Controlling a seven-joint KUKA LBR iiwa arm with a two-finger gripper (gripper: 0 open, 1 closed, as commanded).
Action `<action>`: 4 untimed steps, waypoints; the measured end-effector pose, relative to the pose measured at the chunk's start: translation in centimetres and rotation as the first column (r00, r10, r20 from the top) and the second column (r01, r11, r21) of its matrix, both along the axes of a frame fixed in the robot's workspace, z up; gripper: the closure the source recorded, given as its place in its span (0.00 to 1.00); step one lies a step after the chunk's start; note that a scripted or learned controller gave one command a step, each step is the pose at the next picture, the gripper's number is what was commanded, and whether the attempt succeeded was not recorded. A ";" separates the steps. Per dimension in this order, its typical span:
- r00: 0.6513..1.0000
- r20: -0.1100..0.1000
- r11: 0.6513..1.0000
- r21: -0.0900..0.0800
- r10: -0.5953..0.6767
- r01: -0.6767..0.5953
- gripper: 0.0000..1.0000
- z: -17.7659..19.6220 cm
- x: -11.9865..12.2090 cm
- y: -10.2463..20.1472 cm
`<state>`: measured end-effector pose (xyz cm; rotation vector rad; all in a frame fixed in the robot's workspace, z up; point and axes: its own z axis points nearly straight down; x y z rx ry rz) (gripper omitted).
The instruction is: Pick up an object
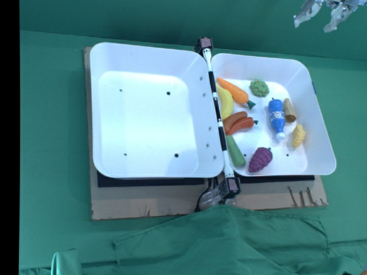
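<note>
My gripper (319,19) hangs high at the top right, above and beyond the right bin (321,148), fingers spread open with nothing between them. The right bin holds toy food: an orange carrot (232,89), a yellow banana (225,101), a green broccoli (259,87), a blue bottle (276,117), two red sausages (238,122), a green cucumber (235,151), purple grapes (260,159), a yellow corn cob (298,136) and a brown piece (289,110).
The left bin (106,67) sits beside the right one, joined by a black-and-white divider bar (215,105). Both rest on a cardboard sheet (143,202). Green cloth (229,242) bunches along the front edge.
</note>
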<state>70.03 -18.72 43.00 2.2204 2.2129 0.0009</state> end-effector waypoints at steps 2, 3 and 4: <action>1.000 -0.005 1.000 0.001 0.000 0.000 0.00 -1.9 0.0 0.0; 1.000 -0.008 1.000 0.003 -0.003 0.003 0.00 -4.5 -5.0 -0.1; 1.000 -0.003 1.000 0.001 -0.001 0.001 0.00 -4.4 -4.8 -0.1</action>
